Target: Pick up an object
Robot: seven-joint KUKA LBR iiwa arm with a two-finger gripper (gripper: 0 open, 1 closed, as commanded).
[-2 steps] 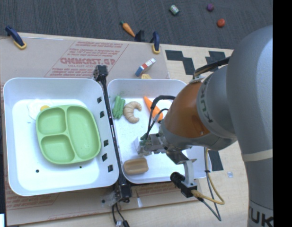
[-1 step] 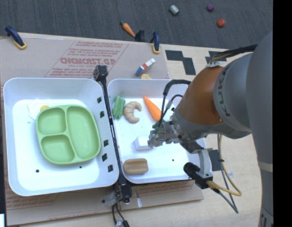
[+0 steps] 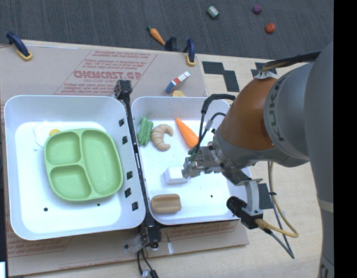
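Starting at the left: left bin holds a green three-compartment plate, lying flat, with a small yellowish thing peeking out at its far-left edge, too hidden to name. A black divider clamp strip runs between the two bins. Right bin has toy food: green bean pod at far left, upright along the wall; croissant just beside it to the right; carrot right of that, tilted, its near end close to the arm. Nearer in the bin, a white block lies flat at mid-floor, and a tan bread loaf sits at the near edge. Gripper is low over the bin floor, right at the white block's right end, touching or almost; can't tell if its fingers are spread or closed, the wrist blocks them. Nothing visibly held. Grey arm with orange band covers the bin's right side. Farther back on the cardboard, a small blue-white-red block.
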